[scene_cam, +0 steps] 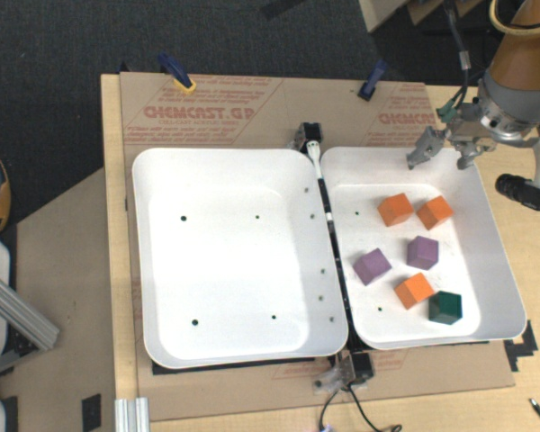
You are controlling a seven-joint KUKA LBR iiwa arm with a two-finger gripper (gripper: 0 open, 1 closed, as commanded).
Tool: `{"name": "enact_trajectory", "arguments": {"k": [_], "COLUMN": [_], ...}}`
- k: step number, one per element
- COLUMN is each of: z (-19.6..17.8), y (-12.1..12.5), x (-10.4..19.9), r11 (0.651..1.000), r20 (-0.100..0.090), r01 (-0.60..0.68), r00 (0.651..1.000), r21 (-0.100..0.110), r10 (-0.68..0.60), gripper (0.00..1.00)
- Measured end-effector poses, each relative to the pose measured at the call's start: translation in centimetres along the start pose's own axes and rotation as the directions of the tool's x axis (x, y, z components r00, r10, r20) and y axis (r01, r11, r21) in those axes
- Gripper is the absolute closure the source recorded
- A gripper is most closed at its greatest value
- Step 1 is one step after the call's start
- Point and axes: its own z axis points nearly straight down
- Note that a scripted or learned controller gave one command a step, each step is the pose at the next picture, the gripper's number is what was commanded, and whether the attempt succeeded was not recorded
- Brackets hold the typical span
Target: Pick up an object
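The right bin (486, 241) holds several small blocks. Two orange blocks (395, 209) (435, 211) lie side by side near its middle. Below them sit two purple blocks (372, 265) (422, 252), a third orange block (414, 290) and a dark green block (445, 307). My gripper (445, 148) hangs over the bin's far edge, above and behind the blocks, open, with nothing between its fingers (420, 153).
The left bin (153, 241) lies beside the right one, joined by a black clamp (310, 137) at the far seam. Both rest on a cardboard sheet (252, 97) held by blue clips (176, 72) (373, 80). The arm (522, 52) comes in from the upper right.
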Motion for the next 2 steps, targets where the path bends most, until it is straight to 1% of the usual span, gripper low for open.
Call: {"name": "enact_trajectory", "arguments": {"k": [1, 2], "z": [9.33, 8.49], "y": [-2.85, -2.89], "x": [1.94, 1.97], "r11": [1.000, 1.000], "r20": [0.006, 0.006], "r01": [0.000, 0.000], "r00": [1.000, 1.000], "r21": [-0.017, -0.017], "r10": [0.000, 0.000], "gripper": [0.00, 1.00]}}
